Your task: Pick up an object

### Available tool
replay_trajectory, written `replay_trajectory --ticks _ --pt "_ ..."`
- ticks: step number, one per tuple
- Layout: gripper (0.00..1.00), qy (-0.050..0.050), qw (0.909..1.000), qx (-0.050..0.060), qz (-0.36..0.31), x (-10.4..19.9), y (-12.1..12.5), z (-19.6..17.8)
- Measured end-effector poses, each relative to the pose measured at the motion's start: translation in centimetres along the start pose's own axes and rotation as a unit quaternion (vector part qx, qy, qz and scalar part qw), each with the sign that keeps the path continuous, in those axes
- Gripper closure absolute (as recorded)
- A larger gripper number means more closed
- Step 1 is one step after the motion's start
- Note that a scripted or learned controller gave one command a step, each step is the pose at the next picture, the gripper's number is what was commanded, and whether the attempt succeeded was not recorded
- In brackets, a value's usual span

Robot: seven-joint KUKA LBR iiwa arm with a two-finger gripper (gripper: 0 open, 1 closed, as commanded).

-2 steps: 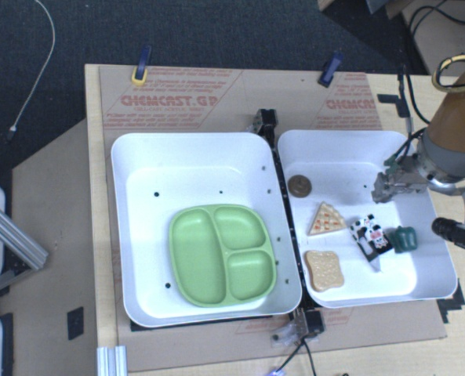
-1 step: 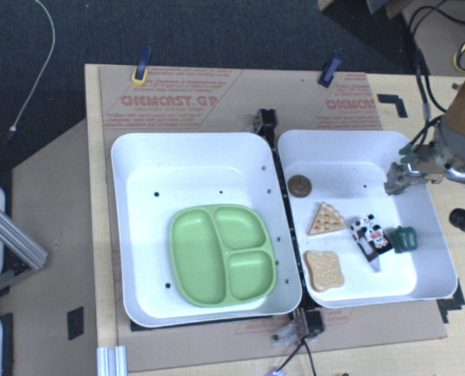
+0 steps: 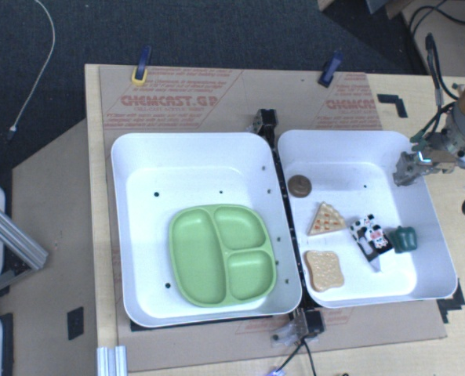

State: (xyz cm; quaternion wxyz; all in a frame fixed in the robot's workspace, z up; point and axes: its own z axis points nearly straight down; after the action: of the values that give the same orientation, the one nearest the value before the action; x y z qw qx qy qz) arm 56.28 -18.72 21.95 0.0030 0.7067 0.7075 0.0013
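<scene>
1. Two shallow white plastic bins are sitting side by side on the desk in the camera view: the left bin is holding a light green sectioned plastic plate, and the right bin is carrying the loose pieces.
2. Lying in the right bin are a small round brown disc, a tan triangular cracker-like wedge, a tan toast-shaped slice, a black-and-white cow-patterned toy and, touching it, a dark green blocky piece.
3. Hovering over the right bin's far right rim, the grey arm's jaws are sitting well apart from every piece; nothing is between them.
4. Choosing well probably means going for the toast slice or the wedge, since each is lying apart from its neighbours, and centring above it before descending.
5. Whether the jaws are spread or closed I cannot tell; they are small and blurred, and the arm is cut off at the right.
</scene>
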Motion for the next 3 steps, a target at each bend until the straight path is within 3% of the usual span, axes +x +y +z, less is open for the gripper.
replay_trajectory --ticks 3 --pt "1.0 0.002 1.0 0.001 -0.003 17.7 3.1 -1.7"
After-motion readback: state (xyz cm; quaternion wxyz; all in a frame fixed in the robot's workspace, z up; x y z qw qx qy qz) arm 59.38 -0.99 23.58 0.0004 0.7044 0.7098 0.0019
